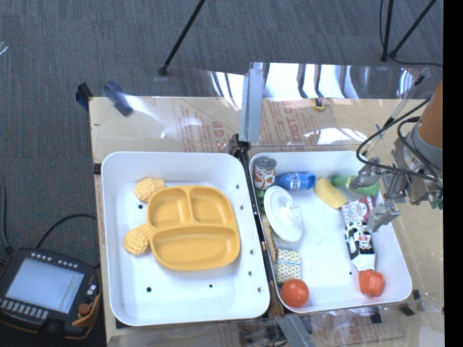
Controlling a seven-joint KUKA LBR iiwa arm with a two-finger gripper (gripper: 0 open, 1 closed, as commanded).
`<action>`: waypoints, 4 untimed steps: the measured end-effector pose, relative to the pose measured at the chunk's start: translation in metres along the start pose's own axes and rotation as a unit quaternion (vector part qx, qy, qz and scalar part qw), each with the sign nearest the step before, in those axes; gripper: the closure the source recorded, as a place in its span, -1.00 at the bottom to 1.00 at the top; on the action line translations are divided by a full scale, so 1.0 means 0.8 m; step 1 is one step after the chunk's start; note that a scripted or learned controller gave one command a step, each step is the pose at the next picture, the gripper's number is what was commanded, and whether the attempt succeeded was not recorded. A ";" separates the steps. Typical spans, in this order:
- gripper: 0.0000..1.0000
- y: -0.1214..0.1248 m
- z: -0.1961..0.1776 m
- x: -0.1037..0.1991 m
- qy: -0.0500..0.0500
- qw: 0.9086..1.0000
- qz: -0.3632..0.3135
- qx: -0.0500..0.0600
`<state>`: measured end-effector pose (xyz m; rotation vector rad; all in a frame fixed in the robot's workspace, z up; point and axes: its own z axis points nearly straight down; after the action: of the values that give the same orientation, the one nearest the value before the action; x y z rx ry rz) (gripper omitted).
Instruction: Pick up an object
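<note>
My gripper (377,195) hangs over the right side of the right bin (329,270), open, with nothing between its fingers. One finger (383,216) points down toward a black-and-white carton (359,236) lying beneath it. The other finger (369,170) is just above a green bottle (359,183). Further left in this bin lie a yellow piece (330,192), a blue bottle (295,181), a small can (264,172) and a white round lid (283,213). At the front are a checkered box (289,265), a red tomato (294,293) and an orange-red fruit (371,283).
The left bin (126,284) holds a yellow divided tray (194,226) and two yellow waffle-like pieces (148,188) (136,240). A metal post (251,103) stands behind the bins. A control pendant (47,289) lies off the bench at the lower left. Cables loop near the wrist (416,168).
</note>
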<state>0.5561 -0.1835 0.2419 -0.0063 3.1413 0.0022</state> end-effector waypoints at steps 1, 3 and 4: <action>-1.00 -0.004 0.158 -0.037 0.007 1.000 0.003 -0.002; -1.00 0.031 0.193 0.034 0.000 1.000 -0.031 -0.001; -1.00 0.052 0.193 -0.067 -0.001 1.000 0.021 0.000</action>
<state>0.6093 -0.1415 0.0878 0.0586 3.1384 0.0029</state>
